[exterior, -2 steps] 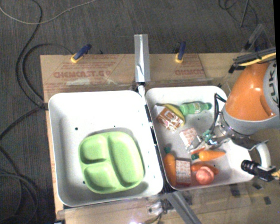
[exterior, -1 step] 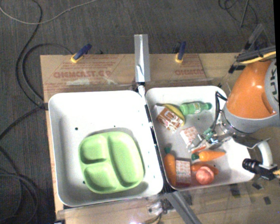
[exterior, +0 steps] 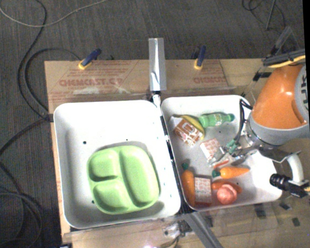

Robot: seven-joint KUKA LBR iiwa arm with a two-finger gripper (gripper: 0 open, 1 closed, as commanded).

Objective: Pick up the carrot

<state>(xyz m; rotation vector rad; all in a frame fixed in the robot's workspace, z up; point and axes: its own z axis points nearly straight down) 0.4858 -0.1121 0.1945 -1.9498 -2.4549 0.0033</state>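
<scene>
Camera view: the carrot (exterior: 232, 171) lies on its side in the right bin (exterior: 172, 146), leafy green end toward the green divided plate (exterior: 124, 178), which sits in the left bin (exterior: 67, 152). The gripper (exterior: 236, 151) hangs just above the carrot's far side; whether its jaws are apart or together cannot be told. Beside the carrot, toward the plate, stands a second, upright carrot (exterior: 188, 184). Just in front of the carrot lies a pink-red fruit (exterior: 227, 193). Beyond it lies a green bottle (exterior: 215, 119).
</scene>
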